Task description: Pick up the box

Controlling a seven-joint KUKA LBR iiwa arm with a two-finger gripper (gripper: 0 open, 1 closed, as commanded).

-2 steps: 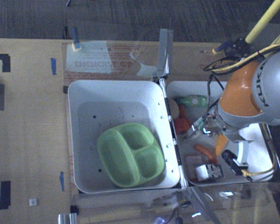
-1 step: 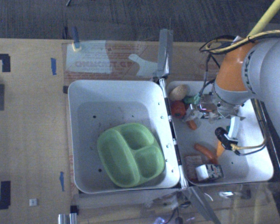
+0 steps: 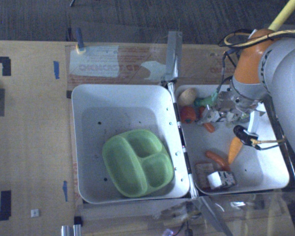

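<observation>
Bench (image 3: 29,146) of pale wood carried two shallow white bins side by side, seen from above at a slant. Left bin (image 3: 88,102) held a green divided plate (image 3: 137,162) with three compartments, lying toward the near right part of its floor. Right bin (image 3: 273,168) held the small items. A box (image 3: 215,176), brownish with a white patch on top, lay flat near the bin's front edge, toward its left corner. Just behind the box lay an orange-red sausage-shaped piece (image 3: 216,158), and beside that an orange carrot-like wedge (image 3: 234,150) stood tilted. At the far left corner of the same bin sat a tan rounded item (image 3: 187,97), a red rounded item (image 3: 188,114) just in front of it, and a teal piece (image 3: 204,102) to their right.

Arm (image 3: 285,77), grey with an orange band (image 3: 250,63) above the wrist, reached in from the right over the far half of the right bin. Gripper (image 3: 217,116) hung low beside the red item, with a small orange piece (image 3: 209,127) directly beneath its tip. Whether the fingers were spread or closed could not be told from this view. The gripper was well apart from the box, which rested untouched on the bin floor. A black cable fitting (image 3: 243,134) hung from the wrist.
</observation>
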